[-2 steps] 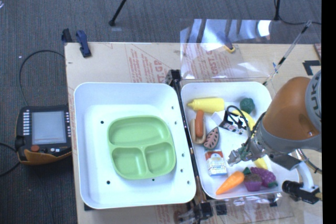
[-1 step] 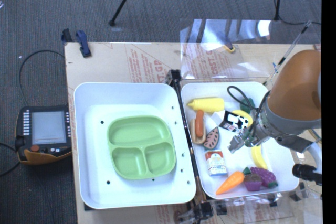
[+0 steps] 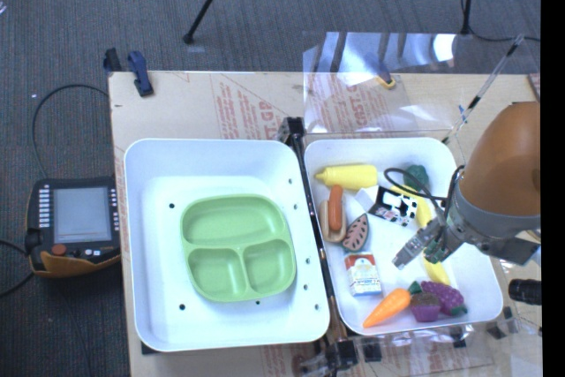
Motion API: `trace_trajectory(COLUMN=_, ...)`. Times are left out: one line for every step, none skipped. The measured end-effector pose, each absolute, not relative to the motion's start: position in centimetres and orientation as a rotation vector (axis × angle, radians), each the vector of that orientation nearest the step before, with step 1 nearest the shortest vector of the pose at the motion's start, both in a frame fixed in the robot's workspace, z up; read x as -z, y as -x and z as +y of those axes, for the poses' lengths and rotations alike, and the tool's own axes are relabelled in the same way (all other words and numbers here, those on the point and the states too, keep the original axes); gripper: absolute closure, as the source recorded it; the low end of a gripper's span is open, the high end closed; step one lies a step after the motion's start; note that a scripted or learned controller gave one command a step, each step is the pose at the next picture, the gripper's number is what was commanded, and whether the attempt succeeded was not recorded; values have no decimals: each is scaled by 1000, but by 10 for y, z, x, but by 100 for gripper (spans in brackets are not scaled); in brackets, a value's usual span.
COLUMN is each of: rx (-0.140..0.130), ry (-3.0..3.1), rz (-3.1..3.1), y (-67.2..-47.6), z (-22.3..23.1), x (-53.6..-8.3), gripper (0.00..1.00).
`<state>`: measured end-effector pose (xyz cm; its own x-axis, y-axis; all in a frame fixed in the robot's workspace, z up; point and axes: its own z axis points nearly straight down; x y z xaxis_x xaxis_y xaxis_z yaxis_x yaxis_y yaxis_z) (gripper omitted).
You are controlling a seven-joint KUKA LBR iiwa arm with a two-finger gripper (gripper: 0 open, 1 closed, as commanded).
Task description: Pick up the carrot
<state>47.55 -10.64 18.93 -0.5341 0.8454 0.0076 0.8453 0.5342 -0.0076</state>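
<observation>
Right bin (image 3: 484, 278) holds the carrot (image 3: 388, 308) near its front edge; pincer (image 3: 417, 248) hovers above, grip state unclear.

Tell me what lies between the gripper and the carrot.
Nothing visible. The gripper hangs above bare bin floor up and right of the carrot; the purple grapes lie against its right end, the small carton to its upper left.

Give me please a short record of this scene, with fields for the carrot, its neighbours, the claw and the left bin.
carrot: lying in right bin, near front edge, not held
neighbours: purple grapes to its right; small red-and-white carton behind it
claw: above right bin, behind the carrot
left bin: holds green divided plate
</observation>
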Motion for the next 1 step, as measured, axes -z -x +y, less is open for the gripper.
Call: trace_trajectory(rx=-1, ry=1575, rz=-2714, y=-479, z=-88, x=-234, gripper=100)
